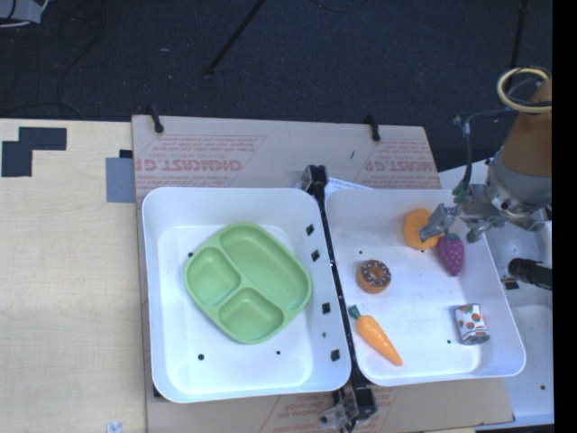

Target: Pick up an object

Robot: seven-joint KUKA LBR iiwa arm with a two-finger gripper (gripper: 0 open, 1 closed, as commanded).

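In the right bin (pixel 505 354) my gripper (pixel 455 225) hovers at the far right side with its fingers spread open. One finger (pixel 436 221) reaches over an orange fruit (pixel 416 229). A purple bunch of grapes (pixel 451 254) lies just in front of the gripper, below the gap between the fingers; nothing is held between them. Also in this bin are a chocolate donut (pixel 373 276), a carrot (pixel 378 336) and a small can (pixel 470 323).
The left bin (pixel 171 359) holds a green divided plate (pixel 247 280). A black divider (pixel 330 282) runs between the bins. The grey arm with its orange band (pixel 527 142) comes in from the right above the bin's far corner.
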